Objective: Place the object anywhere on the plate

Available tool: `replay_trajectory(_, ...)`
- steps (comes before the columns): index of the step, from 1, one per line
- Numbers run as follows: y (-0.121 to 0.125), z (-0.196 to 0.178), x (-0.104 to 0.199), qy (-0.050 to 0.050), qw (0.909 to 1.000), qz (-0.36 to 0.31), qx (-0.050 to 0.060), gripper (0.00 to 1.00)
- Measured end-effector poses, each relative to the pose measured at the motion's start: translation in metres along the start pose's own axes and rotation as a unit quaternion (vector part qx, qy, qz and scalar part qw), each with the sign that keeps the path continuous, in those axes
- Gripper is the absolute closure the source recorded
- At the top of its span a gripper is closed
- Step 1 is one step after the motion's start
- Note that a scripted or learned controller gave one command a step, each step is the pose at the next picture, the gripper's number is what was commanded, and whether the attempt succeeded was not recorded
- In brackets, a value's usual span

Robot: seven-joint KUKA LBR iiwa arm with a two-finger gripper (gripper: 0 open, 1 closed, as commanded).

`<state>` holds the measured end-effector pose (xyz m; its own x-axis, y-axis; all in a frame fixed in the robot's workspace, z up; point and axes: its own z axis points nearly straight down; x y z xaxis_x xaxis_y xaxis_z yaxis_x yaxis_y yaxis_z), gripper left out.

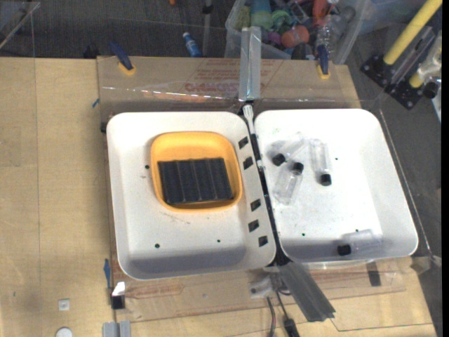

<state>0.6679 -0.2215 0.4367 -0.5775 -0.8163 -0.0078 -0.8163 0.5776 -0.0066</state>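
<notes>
Left bin [133,244] holds an orange plate [193,142] bearing a dark ridged block [194,180]; right bin [393,216] holds clear vials [319,156]; gripper state cannot be told.

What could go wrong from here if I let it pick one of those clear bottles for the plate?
1. The clear bottles lie bunched and overlapping in the right bin; a grab may catch two or slip off.
2. One bottle lies against the bin's near wall, awkward for fingers.
3. The orange plate already carries a dark ridged block, leaving little bare surface.
</notes>
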Motion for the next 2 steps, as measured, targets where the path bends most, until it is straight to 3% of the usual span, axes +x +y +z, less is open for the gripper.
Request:
replay_trajectory(1, 0.0001, 0.0003, -0.0002, 0.0, 0.9884, -0.152, -0.001, 1.0)
replay_trajectory(2, 0.0002, 0.0008, -0.0002, 0.0, 0.9506, -0.31, -0.001, 1.0)
